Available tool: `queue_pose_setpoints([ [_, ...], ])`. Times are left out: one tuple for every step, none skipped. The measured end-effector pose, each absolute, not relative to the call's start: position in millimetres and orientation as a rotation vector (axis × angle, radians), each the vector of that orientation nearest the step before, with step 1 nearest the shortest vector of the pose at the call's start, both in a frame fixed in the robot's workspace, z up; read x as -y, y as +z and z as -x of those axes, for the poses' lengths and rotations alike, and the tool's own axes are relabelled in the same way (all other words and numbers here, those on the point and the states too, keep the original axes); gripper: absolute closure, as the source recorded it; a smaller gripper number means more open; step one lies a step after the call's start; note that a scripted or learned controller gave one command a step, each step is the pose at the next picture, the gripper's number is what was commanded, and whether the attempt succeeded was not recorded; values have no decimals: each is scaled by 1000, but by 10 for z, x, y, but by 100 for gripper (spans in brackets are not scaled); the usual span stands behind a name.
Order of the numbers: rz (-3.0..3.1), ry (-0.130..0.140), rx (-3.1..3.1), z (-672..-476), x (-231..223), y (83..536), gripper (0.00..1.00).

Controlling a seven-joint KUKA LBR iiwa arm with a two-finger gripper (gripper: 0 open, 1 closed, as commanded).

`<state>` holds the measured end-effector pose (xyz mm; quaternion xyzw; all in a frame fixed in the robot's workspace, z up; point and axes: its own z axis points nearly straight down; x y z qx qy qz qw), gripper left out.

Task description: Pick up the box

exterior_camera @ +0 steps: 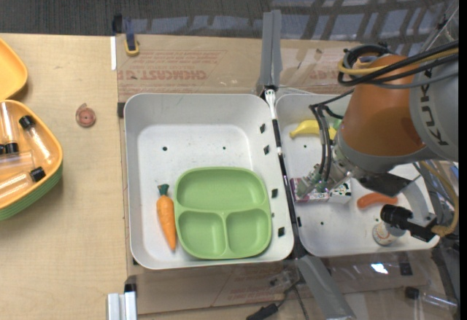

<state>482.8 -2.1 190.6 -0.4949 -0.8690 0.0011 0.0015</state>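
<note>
The box (pixel 311 192) is small, purple and white, and lies flat on the floor of the right bin (pixel 328 238) near its left wall. My gripper (pixel 322 178) hangs under the orange wrist band, directly above the box's right end and very close to it. The wrist's bulk hides the gripper's upper part and part of the box's far edge. The view does not reveal whether the box is gripped.
A yellow banana (pixel 309 129) lies at the back of the right bin, an orange-red piece (pixel 375 200) to the right, a small round object (pixel 382 233) near the front. The left bin (pixel 146 165) holds a green divided plate (pixel 222 213) and a carrot (pixel 167 218).
</note>
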Motion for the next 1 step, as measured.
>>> queue_pose_setpoints([
  [1961, 2, 2455, -4779, 513, 1912, 100],
])
